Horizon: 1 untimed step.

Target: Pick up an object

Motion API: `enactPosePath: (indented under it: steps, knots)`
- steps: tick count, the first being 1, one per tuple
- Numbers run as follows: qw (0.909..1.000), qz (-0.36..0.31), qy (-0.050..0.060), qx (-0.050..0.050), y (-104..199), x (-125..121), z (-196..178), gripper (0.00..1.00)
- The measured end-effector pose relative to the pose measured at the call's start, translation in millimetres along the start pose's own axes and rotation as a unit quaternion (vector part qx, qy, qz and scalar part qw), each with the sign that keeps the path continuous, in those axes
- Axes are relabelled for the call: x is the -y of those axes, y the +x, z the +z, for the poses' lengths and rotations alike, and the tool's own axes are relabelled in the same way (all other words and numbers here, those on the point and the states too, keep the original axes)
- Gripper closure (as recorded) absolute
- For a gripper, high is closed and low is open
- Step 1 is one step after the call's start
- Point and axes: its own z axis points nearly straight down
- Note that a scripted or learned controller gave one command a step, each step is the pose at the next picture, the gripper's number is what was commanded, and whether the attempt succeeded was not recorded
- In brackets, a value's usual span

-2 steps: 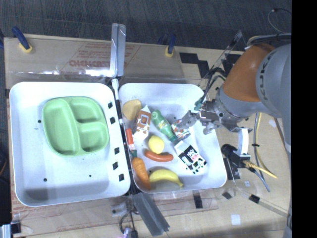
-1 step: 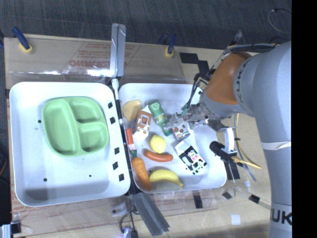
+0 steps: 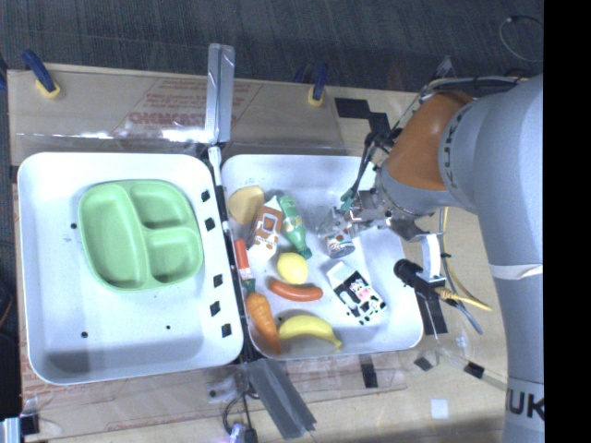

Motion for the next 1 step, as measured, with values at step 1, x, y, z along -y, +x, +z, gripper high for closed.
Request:
enactPosePath:
  steps: [1]
  knots:
    - [0.9807, 0.196, 0.008, 0.000, 46.8, -41.6, -104.7, 1.00]
